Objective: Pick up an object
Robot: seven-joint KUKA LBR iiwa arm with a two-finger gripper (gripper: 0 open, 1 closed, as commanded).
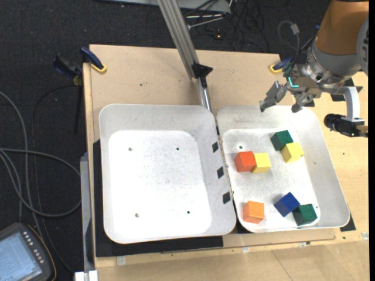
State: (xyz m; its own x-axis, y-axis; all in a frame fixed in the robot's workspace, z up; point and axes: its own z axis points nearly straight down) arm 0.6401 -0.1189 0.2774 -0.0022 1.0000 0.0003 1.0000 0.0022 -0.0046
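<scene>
Gripper (285, 98) hangs spread and bare above the small green wooden cube (282, 139), probably light, rigid, best pinched across flat sides.

1. A tan wooden bench (146, 75) carries two shallow white bins side by side.
2. The left bin (155, 171) sits toward the bench's front left corner.
3. The right bin (328, 174) reaches the bench's right edge.
4. Clamps (94, 60) grip both back corners.

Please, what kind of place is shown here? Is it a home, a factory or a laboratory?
Most likely a robotics laboratory. A robot arm with a gripper reaches over a wooden bench bearing two white bins, the right bin holding coloured blocks such as an orange block. Loose cables lie on the dark floor.
</scene>
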